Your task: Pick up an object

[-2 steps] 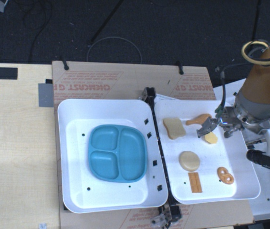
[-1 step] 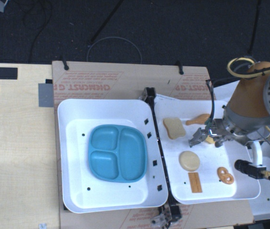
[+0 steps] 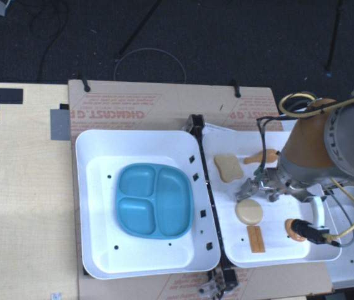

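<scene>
Hovering low in the right bin — jaws just above a round tan disc, grip state impossible to tell. Nearby: tan bread-like slice, brown stick. In the left bin — blue divided plate.

The big grey and orange arm is cut off at the right edge. It covers part of the right white bin and part of a thin orange stick. A small orange thing is half hidden by black parts.

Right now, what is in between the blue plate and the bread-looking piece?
In the camera view, the raised rims where the two white bins meet, with black clips on them, lie between the blue plate and the tan bread-shaped piece.
</scene>
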`<action>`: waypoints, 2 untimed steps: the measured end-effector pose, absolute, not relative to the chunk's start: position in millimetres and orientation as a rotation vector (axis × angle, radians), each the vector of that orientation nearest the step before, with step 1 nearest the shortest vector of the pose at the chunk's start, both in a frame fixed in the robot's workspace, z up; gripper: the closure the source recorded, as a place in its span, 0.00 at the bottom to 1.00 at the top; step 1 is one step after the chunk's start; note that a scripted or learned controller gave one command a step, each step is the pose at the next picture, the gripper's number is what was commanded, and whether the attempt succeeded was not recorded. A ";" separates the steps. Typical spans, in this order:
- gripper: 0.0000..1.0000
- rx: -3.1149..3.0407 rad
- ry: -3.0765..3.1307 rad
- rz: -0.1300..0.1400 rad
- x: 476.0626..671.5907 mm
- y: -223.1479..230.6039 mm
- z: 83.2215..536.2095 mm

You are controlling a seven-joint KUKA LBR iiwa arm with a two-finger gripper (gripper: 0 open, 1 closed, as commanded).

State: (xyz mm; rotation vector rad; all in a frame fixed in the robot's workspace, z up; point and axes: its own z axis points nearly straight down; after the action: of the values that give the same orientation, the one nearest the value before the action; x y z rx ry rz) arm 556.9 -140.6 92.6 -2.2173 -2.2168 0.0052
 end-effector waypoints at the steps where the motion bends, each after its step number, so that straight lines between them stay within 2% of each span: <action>1: 0.00 -2.223 -2.213 0.003 556.3 -140.5 87.1; 2: 1.00 -2.229 -2.208 0.004 556.2 -141.9 98.1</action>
State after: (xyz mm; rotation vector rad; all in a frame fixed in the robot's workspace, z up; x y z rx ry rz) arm 556.2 -141.9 98.1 -2.2287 -2.2082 0.0037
